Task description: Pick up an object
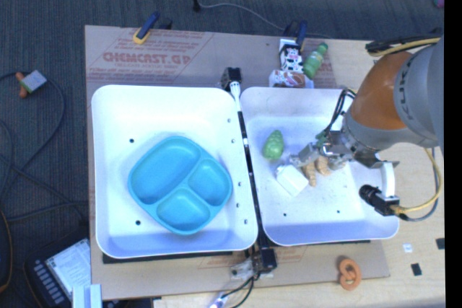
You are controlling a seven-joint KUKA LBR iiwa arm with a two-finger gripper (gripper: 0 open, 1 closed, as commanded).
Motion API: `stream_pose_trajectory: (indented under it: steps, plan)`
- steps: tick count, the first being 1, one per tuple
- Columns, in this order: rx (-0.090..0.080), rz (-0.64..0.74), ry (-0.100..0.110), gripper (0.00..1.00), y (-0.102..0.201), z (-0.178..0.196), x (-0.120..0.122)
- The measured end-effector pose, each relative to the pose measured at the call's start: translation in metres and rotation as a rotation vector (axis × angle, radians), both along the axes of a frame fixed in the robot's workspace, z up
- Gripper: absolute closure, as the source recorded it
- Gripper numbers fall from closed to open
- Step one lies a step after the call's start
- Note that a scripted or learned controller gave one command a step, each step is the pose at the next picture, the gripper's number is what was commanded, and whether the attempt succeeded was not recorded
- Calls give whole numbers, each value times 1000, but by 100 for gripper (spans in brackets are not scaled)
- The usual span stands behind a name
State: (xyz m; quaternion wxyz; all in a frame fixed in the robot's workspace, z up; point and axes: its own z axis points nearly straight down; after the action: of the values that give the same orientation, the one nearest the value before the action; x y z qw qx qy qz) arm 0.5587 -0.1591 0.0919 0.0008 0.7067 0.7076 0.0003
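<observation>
We read red block lettering, "CHEMCAST GP", on the brown board (151,54) beneath the bins, near its far left corner. A smaller red line runs below it, too small for us to make out.

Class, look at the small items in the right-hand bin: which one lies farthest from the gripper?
The green object: it sits apart, toward the bins' divider, while the white block and tan piece lie beside the gripper.

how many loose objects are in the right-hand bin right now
3: a green object near the bin's left wall, a white block below it, and a tan piece beside the gripper. The arm may hide others.
</observation>
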Motion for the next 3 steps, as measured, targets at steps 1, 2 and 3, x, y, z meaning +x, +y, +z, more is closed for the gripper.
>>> stream_pose_trajectory:
  steps: [1,2,3]
  plan:
    - [-2,-1,-2,100,-1,11,1]
    - [1,1,1,100,66,63,28]
    - [1,0,3,0,65,62,27]
